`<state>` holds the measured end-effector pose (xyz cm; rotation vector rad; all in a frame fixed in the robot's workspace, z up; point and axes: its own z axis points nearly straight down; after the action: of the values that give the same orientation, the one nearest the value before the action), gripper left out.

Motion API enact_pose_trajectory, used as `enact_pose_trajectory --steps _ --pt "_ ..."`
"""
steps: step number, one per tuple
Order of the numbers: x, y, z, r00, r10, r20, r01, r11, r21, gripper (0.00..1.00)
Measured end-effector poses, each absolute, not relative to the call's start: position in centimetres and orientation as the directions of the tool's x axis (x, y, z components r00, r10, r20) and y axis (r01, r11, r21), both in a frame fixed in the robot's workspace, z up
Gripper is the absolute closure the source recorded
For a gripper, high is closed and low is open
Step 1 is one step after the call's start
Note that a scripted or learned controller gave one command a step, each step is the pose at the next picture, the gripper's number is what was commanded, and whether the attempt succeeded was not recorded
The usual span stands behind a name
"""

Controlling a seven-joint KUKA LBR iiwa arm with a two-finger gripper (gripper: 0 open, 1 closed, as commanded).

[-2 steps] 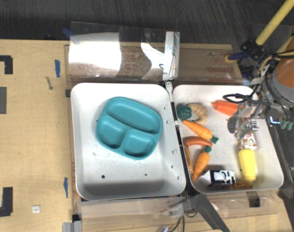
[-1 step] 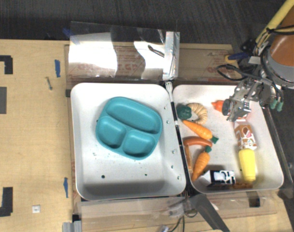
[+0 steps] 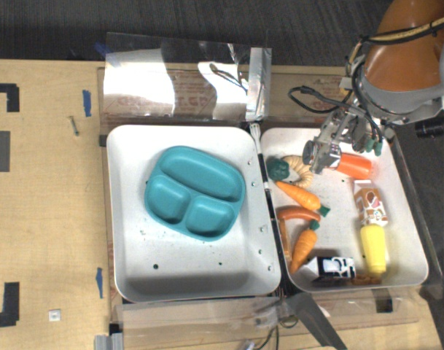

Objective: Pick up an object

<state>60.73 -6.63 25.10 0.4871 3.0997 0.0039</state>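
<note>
Lying in the right bin: two carrots, one yellow bottle; the claw's grip state is unreadable.

No text, number or brand can be read anywhere. The small packet in the right bin, right of centre in the frame, bears a red-brown and white printed label, but its lettering is too small to make out. The black and white toy car at the lower right carries white markings that are blurred beyond reading. The blue tape marks on the bench at the left carry no writing.
</note>
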Motion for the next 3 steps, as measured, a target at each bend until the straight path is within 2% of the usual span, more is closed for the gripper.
enact_pose_trajectory --steps 1,2,3 --pt "65.6 -5.4 27.2 -0.927 0.374 -0.008 0.374 0.927 0.003 1.00" --pt "65.9 -7.8 26.5 -0.973 0.233 -0.007 0.233 0.973 0.001 1.00" --pt "66.1 -7.7 27.8 -0.973 0.231 -0.019 0.231 0.973 0.002 1.00"
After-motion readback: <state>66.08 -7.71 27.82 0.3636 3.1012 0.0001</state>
